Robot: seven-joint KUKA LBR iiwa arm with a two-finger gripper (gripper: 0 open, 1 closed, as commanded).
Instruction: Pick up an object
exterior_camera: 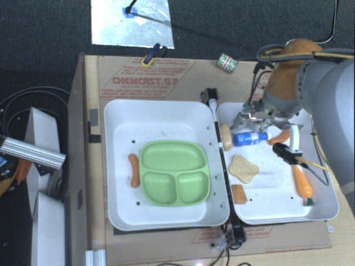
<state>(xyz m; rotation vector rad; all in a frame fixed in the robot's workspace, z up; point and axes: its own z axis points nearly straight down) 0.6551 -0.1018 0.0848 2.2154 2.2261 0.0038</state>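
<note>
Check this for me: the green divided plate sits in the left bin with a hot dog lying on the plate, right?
Not quite. The green divided plate does sit in the left bin, but the camera view shows the hot dog lying on the bin floor beside the plate, not on it.

Left bin [119, 148]: green divided tray [175, 172], with a sausage [133, 170] lying beside its left edge.
Right bin [324, 204]: blue bottle [249, 138], bread slice [243, 169], cracker [239, 194], carrot [303, 183].
Gripper [254, 121]: low over the blue bottle, at the right bin's far side.
</note>
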